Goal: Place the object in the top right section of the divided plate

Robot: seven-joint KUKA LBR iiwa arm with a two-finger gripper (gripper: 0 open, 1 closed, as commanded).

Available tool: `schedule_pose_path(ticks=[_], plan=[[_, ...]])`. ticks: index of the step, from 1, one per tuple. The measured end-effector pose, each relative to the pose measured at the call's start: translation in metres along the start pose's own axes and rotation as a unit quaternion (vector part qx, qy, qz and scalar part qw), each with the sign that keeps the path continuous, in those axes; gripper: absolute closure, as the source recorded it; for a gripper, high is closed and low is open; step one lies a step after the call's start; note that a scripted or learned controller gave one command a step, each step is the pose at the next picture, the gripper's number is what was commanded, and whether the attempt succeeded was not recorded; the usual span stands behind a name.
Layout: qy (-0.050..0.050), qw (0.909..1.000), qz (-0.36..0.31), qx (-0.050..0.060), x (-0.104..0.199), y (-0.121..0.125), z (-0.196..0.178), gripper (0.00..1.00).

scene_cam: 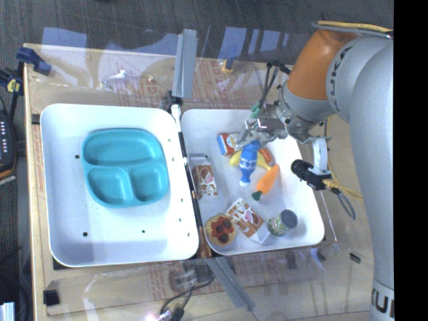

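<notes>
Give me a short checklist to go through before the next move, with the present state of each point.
1. Plate in the left bin, all three sections bare: ok.
2. Top right section of the plate identified: cannot tell, since the top is one wide section and the two small ones lie below.
3. Hand above the right bin, near the blue bottle: ok.
4. Hand open or shut: cannot tell.
5. Object chosen: cannot tell; the bottle, the carrot and a snack packet lie close together.
6. Room around the bottle: not ok; the carrot and a yellow thing crowd it.
</notes>
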State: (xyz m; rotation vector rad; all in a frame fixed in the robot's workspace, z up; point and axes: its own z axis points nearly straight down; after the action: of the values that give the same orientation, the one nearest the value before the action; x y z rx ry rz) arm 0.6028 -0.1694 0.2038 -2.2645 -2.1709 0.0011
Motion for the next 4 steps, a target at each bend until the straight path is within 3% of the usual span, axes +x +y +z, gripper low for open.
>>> schedule_pose_path(ticks=[1, 2, 3, 4], plan=[[-0.001, 0.9981, -0.062, -0.001, 0.072, 0.051, -0.03, 1.0], [-0.002, 0.9941, -0.109, 0.0, 0.129, 0.037, 0.013, 1.0], [-0.002, 0.9938, -0.111, -0.001, 0.196, 0.04, 0.012, 1.0], [-0.002, 0.9602, -0.279, -0.001, 0.293, 0.021, -0.01, 1.0]])
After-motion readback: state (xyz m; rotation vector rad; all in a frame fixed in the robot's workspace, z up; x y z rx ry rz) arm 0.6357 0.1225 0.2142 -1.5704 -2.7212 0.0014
